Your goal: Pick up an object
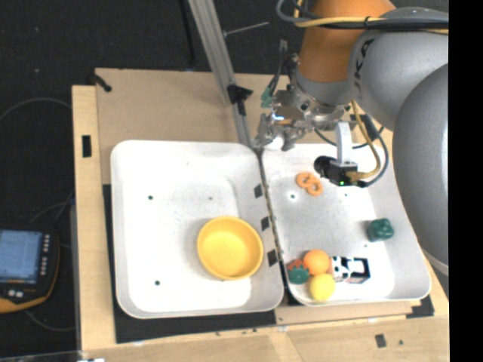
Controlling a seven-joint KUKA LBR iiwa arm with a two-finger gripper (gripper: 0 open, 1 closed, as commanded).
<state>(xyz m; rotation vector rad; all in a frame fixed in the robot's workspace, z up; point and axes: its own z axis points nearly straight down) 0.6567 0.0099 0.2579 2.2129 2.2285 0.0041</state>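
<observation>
My gripper [275,136] hangs over the far left corner of the right bin [343,217], near the divider between the bins. Its fingers look slightly apart with nothing between them. An orange pretzel-shaped piece [308,183] lies a short way in front and to the right of the gripper. A green block [379,229] rests near the right wall. At the near edge of that bin sit an orange ball [316,262], a yellow lemon-like ball [322,286], a small green piece [297,274] and a black-and-white toy [353,269]. A yellow bowl [229,247] stands in the left bin [162,194].
A metal pole [215,51] slants from the top of the view down to the bins' far edge beside the gripper. The big grey arm body [411,104] overhangs the right bin's right side. A handheld pendant [24,266] lies off the bench at left.
</observation>
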